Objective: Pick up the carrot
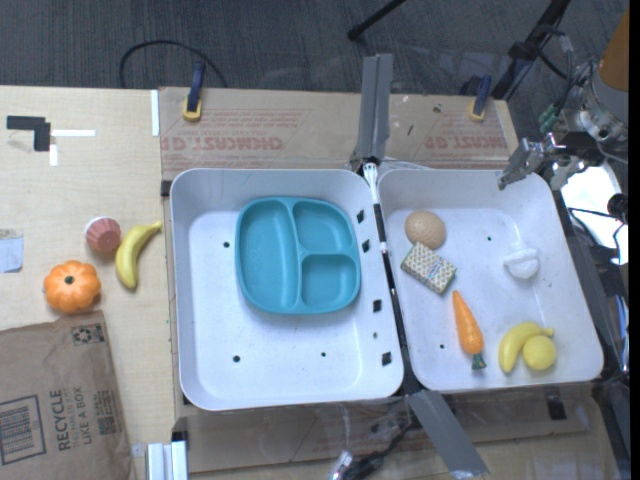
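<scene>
The carrot (467, 326) is orange with a small green tip and lies in the right bin (570, 268), near its front middle, pointing toward the front edge. My gripper (533, 168) hangs over the bin's far right corner, well away from the carrot. Its fingers stand open with nothing between them.
Around the carrot lie a patterned block (429, 268), a brown egg (426, 230), a white piece (521, 264) and yellow fruit (527, 348). The left bin (200, 298) holds a teal divided plate (298, 255). On the bench to the left are a pumpkin (72, 286), a banana (135, 253) and a pink cupcake (103, 236).
</scene>
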Motion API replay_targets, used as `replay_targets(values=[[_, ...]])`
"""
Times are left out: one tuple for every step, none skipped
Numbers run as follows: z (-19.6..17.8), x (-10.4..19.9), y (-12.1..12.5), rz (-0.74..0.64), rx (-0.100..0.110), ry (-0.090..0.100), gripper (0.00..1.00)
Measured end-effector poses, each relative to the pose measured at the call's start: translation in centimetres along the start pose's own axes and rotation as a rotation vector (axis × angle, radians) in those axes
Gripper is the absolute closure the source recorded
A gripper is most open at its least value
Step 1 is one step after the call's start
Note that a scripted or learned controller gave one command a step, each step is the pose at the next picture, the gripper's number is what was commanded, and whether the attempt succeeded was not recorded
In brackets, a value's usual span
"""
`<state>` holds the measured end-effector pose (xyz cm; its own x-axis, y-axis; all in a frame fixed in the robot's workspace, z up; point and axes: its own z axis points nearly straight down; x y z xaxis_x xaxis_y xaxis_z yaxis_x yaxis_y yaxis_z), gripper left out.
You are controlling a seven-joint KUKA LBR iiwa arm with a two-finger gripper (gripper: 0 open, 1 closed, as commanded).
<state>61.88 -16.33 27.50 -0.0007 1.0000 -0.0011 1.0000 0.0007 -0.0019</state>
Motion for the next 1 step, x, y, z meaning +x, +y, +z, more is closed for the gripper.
replay_targets(values=[[7.25,4.12,-7.87,-0.036,0.002,0.001,0.00]])
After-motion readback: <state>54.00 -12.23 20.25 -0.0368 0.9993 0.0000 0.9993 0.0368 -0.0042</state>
